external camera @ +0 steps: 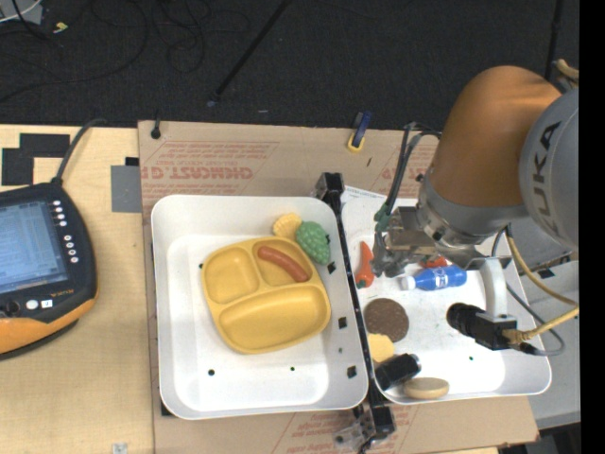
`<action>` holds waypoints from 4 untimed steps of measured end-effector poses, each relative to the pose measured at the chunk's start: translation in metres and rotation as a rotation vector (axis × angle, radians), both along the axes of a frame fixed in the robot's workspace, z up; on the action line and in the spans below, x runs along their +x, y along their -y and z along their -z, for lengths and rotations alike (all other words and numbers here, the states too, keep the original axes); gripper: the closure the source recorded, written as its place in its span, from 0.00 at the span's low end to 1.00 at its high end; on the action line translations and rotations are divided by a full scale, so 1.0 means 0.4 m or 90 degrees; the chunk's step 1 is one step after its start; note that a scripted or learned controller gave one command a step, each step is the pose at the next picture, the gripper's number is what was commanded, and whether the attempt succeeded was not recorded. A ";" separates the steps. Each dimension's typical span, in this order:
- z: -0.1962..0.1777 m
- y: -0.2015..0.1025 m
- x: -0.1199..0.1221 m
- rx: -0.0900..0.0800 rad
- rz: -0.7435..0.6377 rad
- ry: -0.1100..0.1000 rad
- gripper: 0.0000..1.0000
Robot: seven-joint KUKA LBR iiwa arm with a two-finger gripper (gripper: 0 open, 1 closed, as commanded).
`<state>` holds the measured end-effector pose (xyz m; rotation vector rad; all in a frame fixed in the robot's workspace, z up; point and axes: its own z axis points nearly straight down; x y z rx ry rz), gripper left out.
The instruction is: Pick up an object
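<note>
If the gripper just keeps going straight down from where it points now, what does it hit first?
Most likely the orange carrot-like toy lying in the right bin: the gripper hangs right beside it. Depth is unclear, so it could land on bare bin floor.

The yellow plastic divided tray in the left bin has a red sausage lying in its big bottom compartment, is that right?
Not quite. The camera view shows the red sausage lying in the upper right small compartment of the yellow plastic divided tray, not the big bottom one. The tray does sit in the left white bin.
</note>
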<state>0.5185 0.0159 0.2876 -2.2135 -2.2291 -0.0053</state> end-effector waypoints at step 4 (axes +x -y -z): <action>-0.179 0.012 -0.076 -0.003 0.007 -0.006 1.00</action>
